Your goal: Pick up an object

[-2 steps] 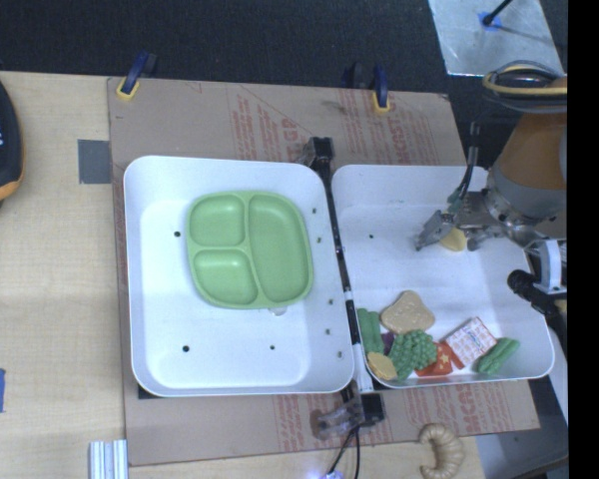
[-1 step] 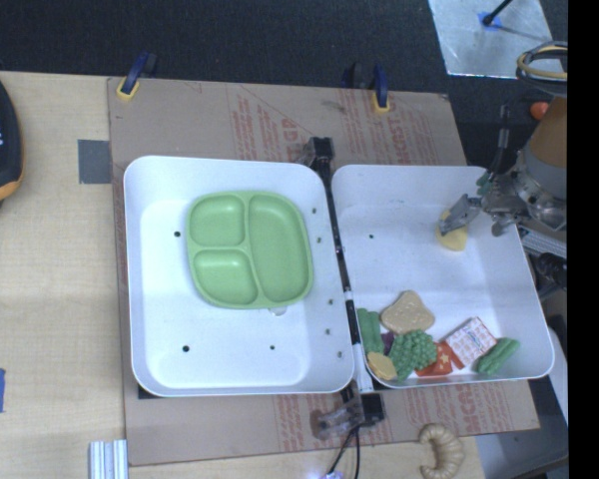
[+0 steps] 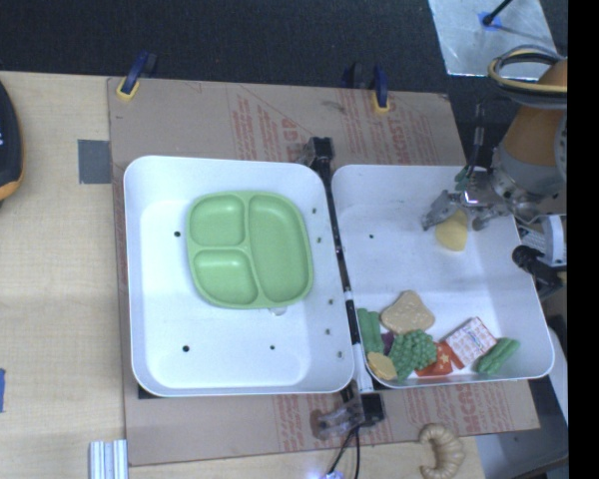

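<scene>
Reaching in from the right, the grey arm (image 3: 534, 143) with its orange band holds the claw (image 3: 466, 208) low over the right bin (image 3: 379, 193), in its upper right part. The fingers of the claw are spread apart, one to each side, and nothing is between them. A pale yellow object (image 3: 452, 234) lies on the bin floor just below the claw, so near that I cannot tell if a fingertip touches it.

More objects lie together along the near edge of the same bin: a tan biscuit-like piece (image 3: 407, 313), a green bumpy piece (image 3: 413, 351) just under it, a red and white packet (image 3: 470, 340), and a small green piece (image 3: 497, 356) in the corner.

The left bin (image 3: 160, 347) carries a light green plate (image 3: 251, 248) with three compartments, placed in its upper middle part. Both bins stand side by side on a brown cardboard sheet (image 3: 230, 118) on the wooden desk (image 3: 40, 317). A curled tan object (image 3: 442, 450) lies on the cardboard in front of the right bin.
</scene>
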Controlling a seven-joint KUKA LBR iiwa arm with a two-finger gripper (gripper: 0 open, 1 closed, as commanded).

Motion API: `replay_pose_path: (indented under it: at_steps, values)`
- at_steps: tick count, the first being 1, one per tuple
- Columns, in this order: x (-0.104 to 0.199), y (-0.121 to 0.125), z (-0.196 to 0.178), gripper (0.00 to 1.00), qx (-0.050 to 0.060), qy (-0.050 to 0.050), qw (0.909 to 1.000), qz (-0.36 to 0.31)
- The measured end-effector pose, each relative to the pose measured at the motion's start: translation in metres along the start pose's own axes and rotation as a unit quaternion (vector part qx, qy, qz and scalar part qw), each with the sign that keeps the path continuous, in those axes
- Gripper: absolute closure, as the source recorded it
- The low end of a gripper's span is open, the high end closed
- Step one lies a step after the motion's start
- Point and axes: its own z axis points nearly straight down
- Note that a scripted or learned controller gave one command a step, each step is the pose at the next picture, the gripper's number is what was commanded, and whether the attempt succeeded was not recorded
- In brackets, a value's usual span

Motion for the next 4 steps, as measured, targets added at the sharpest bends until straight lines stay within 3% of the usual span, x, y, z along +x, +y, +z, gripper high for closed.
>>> replay_pose_path:
  at_steps: [2,3,4]
  values:
    - [0.0,-0.006,0.005,0.0,0.002,0.001,1.0,0.002]
    - [0.0,-0.005,-0.006,1.0,0.002,0.001,1.0,0.0]
    - [0.031,-0.03,-0.113,1.0,-0.003,0.0,1.0,0.0]
